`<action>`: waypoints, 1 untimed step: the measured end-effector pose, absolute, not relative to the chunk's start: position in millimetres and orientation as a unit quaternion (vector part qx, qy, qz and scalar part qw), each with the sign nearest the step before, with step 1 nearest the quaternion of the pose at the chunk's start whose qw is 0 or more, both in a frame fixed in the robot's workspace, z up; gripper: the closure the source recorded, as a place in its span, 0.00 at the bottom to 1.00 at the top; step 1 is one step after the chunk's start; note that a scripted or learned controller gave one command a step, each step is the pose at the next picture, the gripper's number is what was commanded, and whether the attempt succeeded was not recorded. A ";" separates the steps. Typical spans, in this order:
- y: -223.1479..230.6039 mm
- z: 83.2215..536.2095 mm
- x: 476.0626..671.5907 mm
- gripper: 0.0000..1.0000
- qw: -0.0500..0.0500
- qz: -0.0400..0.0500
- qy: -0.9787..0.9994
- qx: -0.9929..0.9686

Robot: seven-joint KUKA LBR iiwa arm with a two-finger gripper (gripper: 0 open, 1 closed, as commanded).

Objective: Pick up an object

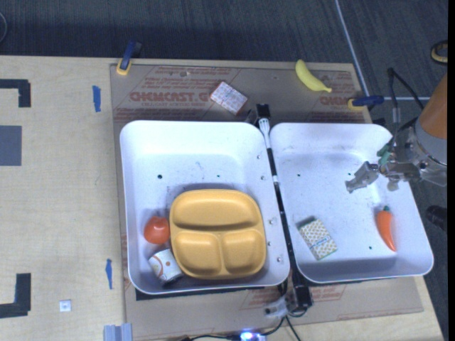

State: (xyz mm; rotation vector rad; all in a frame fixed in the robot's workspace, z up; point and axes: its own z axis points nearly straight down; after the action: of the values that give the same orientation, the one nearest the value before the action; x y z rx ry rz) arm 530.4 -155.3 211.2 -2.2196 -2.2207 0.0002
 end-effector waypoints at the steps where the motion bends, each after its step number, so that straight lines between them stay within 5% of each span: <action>1: -123.9 85.9 520.9 0.00 -0.002 -0.001 -0.707 -0.707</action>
State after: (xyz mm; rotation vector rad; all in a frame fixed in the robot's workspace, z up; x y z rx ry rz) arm 520.9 -123.9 85.9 -2.2241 -2.2237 -0.0040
